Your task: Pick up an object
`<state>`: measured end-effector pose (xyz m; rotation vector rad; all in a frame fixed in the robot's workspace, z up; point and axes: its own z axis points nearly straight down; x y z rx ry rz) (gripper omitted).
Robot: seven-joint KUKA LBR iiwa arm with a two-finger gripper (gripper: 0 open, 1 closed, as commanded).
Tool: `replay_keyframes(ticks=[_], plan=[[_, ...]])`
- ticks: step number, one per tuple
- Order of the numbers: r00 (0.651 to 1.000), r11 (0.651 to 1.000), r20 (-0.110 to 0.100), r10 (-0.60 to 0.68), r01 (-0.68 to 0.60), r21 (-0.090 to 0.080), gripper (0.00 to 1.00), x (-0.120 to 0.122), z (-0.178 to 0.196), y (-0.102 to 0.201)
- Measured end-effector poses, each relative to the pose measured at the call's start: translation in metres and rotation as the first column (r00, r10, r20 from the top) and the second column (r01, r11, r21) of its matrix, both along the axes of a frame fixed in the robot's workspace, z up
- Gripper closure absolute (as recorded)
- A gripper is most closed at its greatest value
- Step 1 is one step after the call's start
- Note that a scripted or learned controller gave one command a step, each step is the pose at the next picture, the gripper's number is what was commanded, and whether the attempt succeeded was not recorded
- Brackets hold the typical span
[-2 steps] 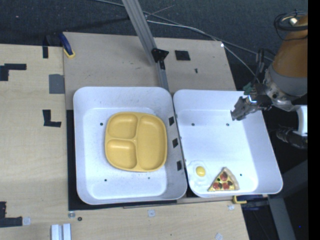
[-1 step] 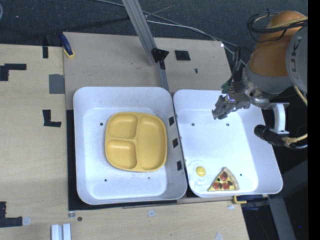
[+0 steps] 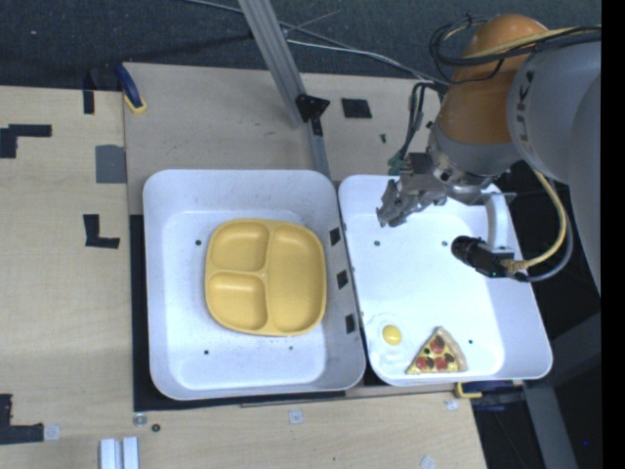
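- Nearest me, along the front edge of the right bin [image 3: 508,291], I see two small toy foods: a pizza slice [image 3: 437,353] with red topping and, just beside it on the left, a fried egg [image 3: 390,336], white with a yellow yolk. Either could be the object to pick up; both lie flat on the bin floor, untouched.
- In the left bin [image 3: 166,262], a yellow divided plate [image 3: 265,277] with three compartments sits about in the middle, tilted slightly. It is a third candidate, though I judge it awkward for a two-finger grasp.
- Farther back, the gripper [image 3: 394,210] hangs over the rear left part of the right bin, near the wall it shares with the left bin. It is well apart from the pizza slice and the egg.
- I see nothing between the fingers, so it carries nothing; whether they are spread or closed I cannot tell from this angle.
- My judgement on progress: no grasp is made, and all is left to do, namely moving over a target, descending, closing and lifting.
- Behind everything, the wooden bench [image 3: 59,262] carries black tape marks.
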<state>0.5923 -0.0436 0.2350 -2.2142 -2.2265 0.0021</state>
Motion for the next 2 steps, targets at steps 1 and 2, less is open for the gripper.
replay_keyframes(ticks=[1,2], plan=[[1.000,1.000,0.001,0.002,-0.002,0.001,1.00,0.013,0.005,0.060],[1.000,1.000,0.001,0.000,0.000,0.001,1.00,0.026,0.007,0.105]])
